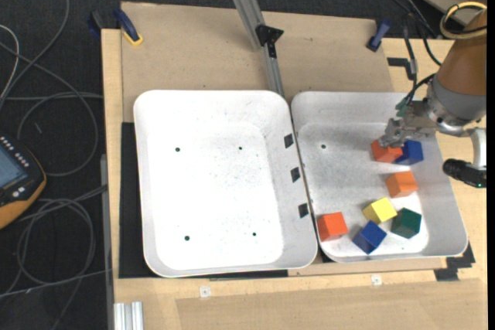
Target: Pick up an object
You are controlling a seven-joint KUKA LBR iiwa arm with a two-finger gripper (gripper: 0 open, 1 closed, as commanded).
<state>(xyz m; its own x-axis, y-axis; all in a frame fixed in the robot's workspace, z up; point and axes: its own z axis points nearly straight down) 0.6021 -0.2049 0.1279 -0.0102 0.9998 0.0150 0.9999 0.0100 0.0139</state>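
Observation:
My gripper [396, 132] hangs low over the upper part of the right bin [340, 127], reaching in from the right. Directly beneath and touching its tip in this view lies a red block [384, 153], with a blue block [413, 151] pressed against that block's right side. Lower in the same bin sit an orange block [401, 183], a yellow block [380, 210], a dark green block [406, 222], a second blue block [370, 236] and an orange-red block [332, 225]. The gripper body hides the top of the red block.
The left bin [209, 174] lies beside the right one, with small black clips [294, 174] along the shared wall. A slanted metal pole [247, 4] rises behind the bins. Cables and a handheld device [15, 178] lie on the floor at left.

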